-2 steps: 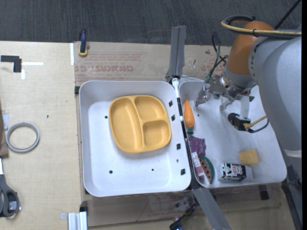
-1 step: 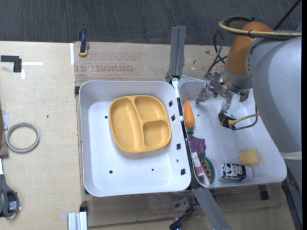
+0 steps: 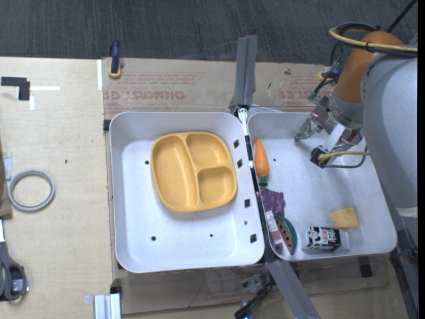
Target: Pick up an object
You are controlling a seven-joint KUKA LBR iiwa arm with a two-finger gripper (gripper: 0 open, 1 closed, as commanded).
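Observation:
My gripper [image 3: 309, 147] hovers over the back of the right bin [image 3: 362, 178], fingers apart and nothing between them. An orange carrot [image 3: 261, 157] lies by that bin's left wall, a short way left of the gripper. Further forward along the same wall sit a purple bunch of grapes [image 3: 272, 201] and a watermelon slice [image 3: 285, 235]. A black-and-white carton [image 3: 323, 238] and a tan sponge-like block [image 3: 344, 217] rest near the bin's front right corner. In the left bin [image 3: 133, 238], a yellow divided plate [image 3: 194, 171] lies flat.
The grey arm with its orange band [image 3: 372, 52] fills the right side above the right bin. A metal divider [image 3: 246, 72] stands between the bins at the back. On the bench to the left lie a tape roll [image 3: 30, 190] and scissors [image 3: 10, 278].

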